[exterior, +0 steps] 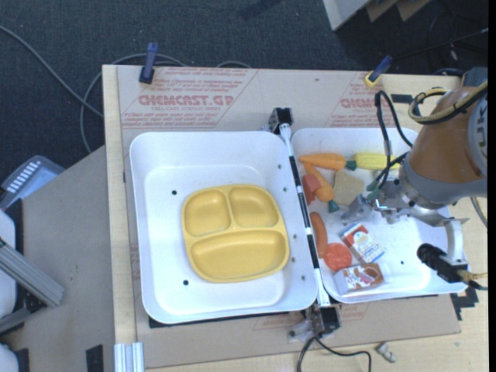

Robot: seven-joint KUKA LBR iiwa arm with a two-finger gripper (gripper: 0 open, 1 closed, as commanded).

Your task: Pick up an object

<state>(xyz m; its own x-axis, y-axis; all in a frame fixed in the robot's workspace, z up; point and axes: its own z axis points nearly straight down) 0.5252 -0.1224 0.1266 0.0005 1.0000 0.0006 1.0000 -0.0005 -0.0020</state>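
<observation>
The right bin holds several toy foods. An orange carrot and a yellow corn cob lie along its far wall. A red piece, a tan block and an orange sausage lie towards the left side. A red tomato slice and two small packets lie near the front. My gripper hangs low over the middle of this bin, just right of the tan block and above the packets. I see nothing held in it.
The left bin holds a yellow divided plate. A black clamp sits where the two bins meet at the back. Cables loop over the arm's orange band at the right.
</observation>
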